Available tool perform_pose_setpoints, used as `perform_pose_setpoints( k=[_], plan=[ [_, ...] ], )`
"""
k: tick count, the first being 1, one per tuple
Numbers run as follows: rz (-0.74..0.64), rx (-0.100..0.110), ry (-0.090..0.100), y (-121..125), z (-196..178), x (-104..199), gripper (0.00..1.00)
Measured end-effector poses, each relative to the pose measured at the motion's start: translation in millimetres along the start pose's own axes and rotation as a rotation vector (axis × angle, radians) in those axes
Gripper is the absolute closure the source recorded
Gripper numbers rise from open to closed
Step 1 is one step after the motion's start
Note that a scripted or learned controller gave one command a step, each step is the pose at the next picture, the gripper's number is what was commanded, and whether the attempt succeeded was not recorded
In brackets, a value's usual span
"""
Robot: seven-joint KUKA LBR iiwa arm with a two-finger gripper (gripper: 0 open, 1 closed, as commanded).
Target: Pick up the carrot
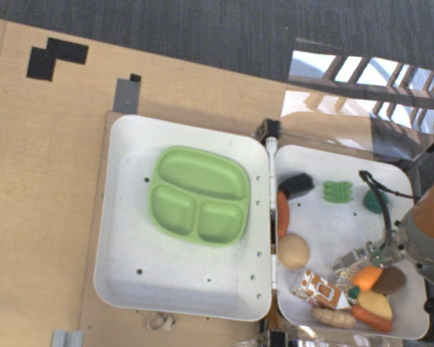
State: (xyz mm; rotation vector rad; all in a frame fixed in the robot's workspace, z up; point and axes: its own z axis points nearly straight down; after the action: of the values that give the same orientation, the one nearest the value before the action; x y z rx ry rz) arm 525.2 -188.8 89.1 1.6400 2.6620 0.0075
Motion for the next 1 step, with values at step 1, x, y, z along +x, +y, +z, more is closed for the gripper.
perform_pose_setpoints(
  k=[1],
  plan=[
    [-0.006,-0.009,-0.005,5.0,-12.6,-0.3,1.00]
  ],
)
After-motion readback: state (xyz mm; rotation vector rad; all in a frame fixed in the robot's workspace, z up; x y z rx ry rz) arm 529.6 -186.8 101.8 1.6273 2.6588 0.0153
